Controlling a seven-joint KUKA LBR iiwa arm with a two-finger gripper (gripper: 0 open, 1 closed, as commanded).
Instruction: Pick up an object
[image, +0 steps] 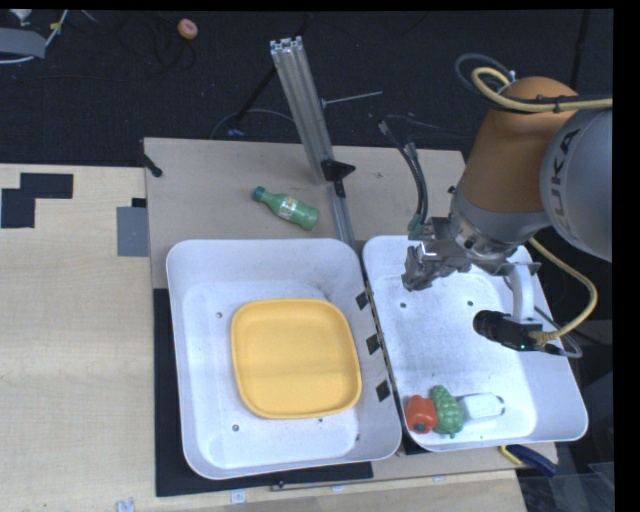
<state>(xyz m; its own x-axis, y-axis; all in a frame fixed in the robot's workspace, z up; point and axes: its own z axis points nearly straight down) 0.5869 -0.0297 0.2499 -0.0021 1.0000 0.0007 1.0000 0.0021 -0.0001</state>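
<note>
The arm (530, 170) reaches in from the right, wrist bent down over the right bin's (560, 420) far left part. Its gripper (418, 272) (nothing between the fingers) looks narrowly parted, well apart from the red and green object (435, 412) at the near edge.

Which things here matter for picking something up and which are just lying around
For the job: gripper, right bin, red and green toy vegetables, a white item beside them.
Lying about: yellow plate in left bin, green bottle on bench, metal rail.
</note>
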